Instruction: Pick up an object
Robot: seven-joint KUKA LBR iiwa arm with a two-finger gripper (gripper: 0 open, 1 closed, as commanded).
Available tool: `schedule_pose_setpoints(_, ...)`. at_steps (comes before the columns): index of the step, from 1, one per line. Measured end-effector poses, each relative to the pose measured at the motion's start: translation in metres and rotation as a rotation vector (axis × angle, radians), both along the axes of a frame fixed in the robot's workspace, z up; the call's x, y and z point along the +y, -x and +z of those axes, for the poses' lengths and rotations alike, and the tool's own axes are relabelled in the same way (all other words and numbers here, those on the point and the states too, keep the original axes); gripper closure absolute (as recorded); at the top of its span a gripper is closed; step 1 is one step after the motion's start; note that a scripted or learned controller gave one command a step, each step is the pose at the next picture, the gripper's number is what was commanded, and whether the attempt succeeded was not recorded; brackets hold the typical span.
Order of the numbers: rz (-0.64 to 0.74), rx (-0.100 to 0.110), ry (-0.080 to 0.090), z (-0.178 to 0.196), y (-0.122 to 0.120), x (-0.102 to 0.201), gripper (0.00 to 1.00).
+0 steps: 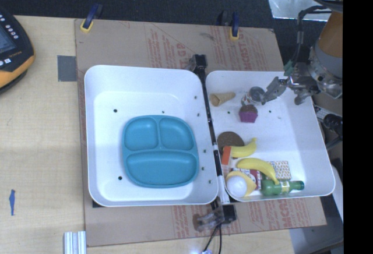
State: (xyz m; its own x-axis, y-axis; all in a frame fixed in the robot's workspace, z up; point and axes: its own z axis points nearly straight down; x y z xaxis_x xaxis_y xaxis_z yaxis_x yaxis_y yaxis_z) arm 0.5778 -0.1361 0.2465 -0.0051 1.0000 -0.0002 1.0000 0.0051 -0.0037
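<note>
The grey two-finger gripper point(260, 95) reaches from the right into the far part of the right white bin point(315, 148). I cannot tell its state. Just beside it lies a small purple object point(248, 113), and a tan cone-shaped piece point(222, 98) lies near the left wall. Closer to the front edge are a brown round disc point(230, 138), two yellow bananas point(252, 157), a white egg point(236, 184) and a green bottle point(281, 187). The left white bin point(102, 130) holds a blue divided plate point(159, 151).

We can see red printing on the cardboard sheet point(175, 43) beyond the claw, too faint to read.
</note>
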Motion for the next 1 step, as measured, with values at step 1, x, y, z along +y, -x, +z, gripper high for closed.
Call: schedule_pose_setpoints(1, 0.001, 0.014, -0.004, -0.151, 0.0218, 0.0285, 0.0)
